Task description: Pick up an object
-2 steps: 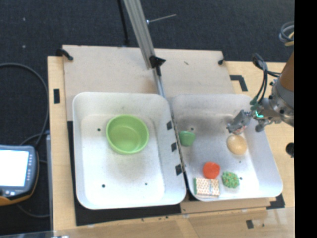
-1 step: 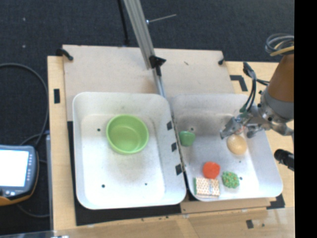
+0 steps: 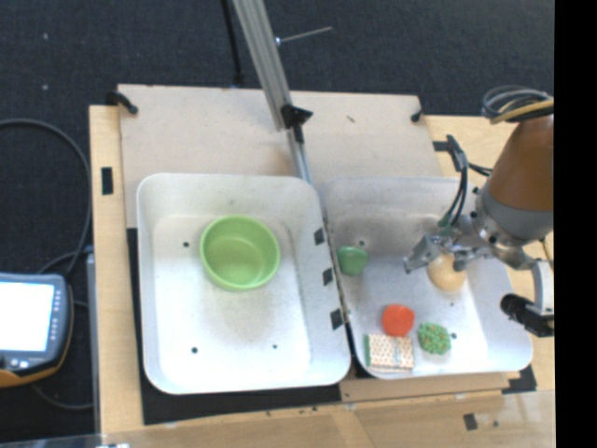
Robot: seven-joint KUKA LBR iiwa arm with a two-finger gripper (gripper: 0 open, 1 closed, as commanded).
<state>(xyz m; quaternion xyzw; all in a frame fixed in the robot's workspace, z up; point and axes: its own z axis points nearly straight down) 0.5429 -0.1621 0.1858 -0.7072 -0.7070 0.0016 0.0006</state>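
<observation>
My gripper [image 3: 440,254] hangs over the middle of the right bin [image 3: 382,199], reaching in from the right. Directly under it, partly covered by it, lies a pale yellow rounded object [image 3: 450,276]. Whether the gripper has hold of that object cannot be made out. A red ball [image 3: 398,320], a green bumpy ball [image 3: 434,338] and a small patterned block [image 3: 390,352] lie along the bin's near side. A small green cup [image 3: 353,260] rests against the bin's left wall.
The left bin [image 3: 154,203] holds a light green bowl [image 3: 241,252] left of its centre. A slanted metal pole [image 3: 266,49] rises behind the bins. A screen pendant [image 3: 30,325] sits at the far left, off the bench.
</observation>
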